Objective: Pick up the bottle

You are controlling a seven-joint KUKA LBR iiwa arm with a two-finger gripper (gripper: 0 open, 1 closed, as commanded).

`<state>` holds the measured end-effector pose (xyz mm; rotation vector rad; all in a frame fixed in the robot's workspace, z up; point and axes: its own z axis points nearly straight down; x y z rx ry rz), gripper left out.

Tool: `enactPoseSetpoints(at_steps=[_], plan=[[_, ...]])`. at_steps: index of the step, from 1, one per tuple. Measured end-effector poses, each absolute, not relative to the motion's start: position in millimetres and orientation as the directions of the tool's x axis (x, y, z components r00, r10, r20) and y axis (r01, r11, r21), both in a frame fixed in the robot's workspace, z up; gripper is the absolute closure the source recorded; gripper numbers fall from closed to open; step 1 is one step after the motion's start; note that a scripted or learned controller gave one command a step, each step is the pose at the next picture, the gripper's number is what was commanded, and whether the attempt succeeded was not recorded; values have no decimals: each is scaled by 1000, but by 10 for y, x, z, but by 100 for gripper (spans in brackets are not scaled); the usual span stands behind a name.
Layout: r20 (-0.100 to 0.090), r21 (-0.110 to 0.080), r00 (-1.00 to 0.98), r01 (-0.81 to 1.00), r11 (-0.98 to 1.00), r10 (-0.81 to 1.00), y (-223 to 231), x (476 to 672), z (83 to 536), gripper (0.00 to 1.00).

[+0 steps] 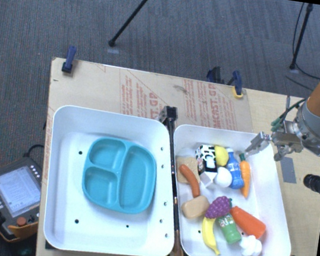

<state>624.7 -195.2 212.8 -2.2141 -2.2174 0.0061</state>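
A small green toy bottle lies among plastic play food in the right bin, between grapes and a carrot. It looks light, rigid, slippery (grasp across its body). The gripper hovers open above the bin's far edge, holding nothing.

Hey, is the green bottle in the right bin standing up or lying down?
Lying down. The green bottle rests on its side in the right bin, between the purple grapes and the orange carrot.

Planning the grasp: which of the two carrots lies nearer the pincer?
The slim carrot by the blue bottle, just below the pincer. The fatter carrot lies farther down the right bin.
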Motion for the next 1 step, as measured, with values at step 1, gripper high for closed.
enactPoseSetpoints(at_steps=[1], plan=[[5, -15, -5, 1000, 5, 1000, -1949, 6252, 2184, 100]])
